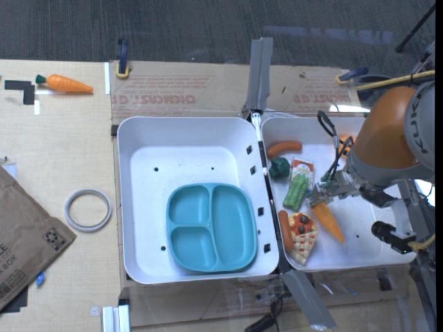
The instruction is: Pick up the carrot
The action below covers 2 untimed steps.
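Pincer [320, 200] over right bin [360, 251]
Tip touches carrot [328, 222] top end; grip state can't tell. Pizza slice [303, 235] at carrot's 8 o'clock.

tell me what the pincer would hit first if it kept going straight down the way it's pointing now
Most likely the carrot in the right bin: the pincer points down at its upper end. The green packet lies close beside it; depth is hard to judge from this slant.

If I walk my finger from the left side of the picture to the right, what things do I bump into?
Cardboard box → tape ring → blue tray → green pepper → pizza slice → carrot → arm
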### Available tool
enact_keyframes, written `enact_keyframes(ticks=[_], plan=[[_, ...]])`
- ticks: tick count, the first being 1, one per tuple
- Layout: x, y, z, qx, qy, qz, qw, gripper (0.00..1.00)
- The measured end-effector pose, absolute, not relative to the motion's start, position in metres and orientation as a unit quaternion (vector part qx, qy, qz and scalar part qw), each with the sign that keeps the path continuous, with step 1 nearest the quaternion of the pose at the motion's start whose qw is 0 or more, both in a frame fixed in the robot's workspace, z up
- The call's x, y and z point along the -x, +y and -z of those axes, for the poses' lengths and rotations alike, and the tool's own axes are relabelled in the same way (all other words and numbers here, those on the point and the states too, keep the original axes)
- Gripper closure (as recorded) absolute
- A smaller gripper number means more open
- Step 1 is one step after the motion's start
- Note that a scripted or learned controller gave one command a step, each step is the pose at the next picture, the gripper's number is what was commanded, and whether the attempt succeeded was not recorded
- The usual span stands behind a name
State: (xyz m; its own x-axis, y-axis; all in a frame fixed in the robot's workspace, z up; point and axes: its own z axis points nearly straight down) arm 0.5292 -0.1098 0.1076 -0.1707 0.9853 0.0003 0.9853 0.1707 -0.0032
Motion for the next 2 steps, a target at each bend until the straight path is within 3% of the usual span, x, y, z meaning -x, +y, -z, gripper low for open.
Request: enact_keyframes(ticks=[1,2], plan=[[-0.555,-0.061,-0.228,0.720,-0.693,-0.0010,0.000,1.00],[-0.539,-0.114,-0.296,0.750,-0.661,-0.0011,0.000,1.00]])
